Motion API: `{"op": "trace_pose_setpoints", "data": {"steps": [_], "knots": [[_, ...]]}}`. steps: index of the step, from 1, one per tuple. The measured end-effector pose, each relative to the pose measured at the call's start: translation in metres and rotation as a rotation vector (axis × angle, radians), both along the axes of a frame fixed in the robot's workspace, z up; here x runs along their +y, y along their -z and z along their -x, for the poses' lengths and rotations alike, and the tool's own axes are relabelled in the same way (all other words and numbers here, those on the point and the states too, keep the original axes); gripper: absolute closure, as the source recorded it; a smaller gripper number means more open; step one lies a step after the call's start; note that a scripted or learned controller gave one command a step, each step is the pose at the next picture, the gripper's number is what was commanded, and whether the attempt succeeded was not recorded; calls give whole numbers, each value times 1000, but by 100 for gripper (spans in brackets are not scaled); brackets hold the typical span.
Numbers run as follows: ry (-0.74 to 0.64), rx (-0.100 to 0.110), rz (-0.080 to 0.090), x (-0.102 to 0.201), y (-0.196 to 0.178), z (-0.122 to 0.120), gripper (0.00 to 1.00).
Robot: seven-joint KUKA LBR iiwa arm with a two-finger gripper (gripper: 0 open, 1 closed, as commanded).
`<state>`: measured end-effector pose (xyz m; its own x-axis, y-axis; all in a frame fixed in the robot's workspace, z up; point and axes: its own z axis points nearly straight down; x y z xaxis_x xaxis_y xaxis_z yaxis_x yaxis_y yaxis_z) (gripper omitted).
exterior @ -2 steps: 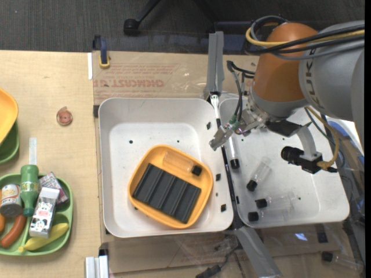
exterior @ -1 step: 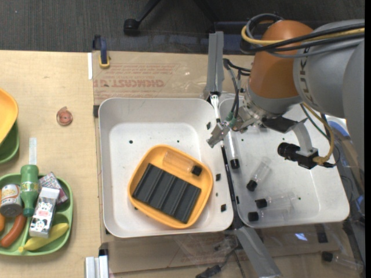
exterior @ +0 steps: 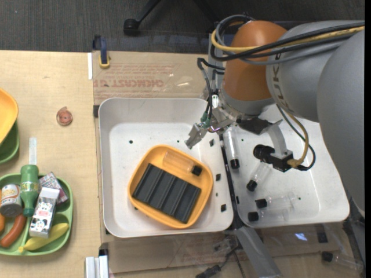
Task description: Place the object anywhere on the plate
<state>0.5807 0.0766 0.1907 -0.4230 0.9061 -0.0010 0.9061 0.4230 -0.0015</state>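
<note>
- Grey arm [exterior: 324, 68] with orange band fills the upper right, hiding much of the right bin [exterior: 324, 207].
- Gripper [exterior: 200, 133] sits over the left bin [exterior: 116, 155], near its right wall – whether anything is in its grip, or how it is set, I cannot tell.
- Orange plate [exterior: 145, 167] lies in the left bin, carrying a black ridged object [exterior: 168, 193] – exact identity unclear.
- Small black object [exterior: 196, 170] on the plate's upper right edge.
</note>
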Motion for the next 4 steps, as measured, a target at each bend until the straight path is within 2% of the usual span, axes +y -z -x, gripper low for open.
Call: {"op": "trace_pose_setpoints", "data": {"steps": [1,2,3,4], "knots": [[3,-1,1,-60,-1,-7,0],[22,-1,-1,-45,-1,-9,0],[-37,0,0,10,0,-12,0],[-31,1,1,-58,-6,1,0]]}}
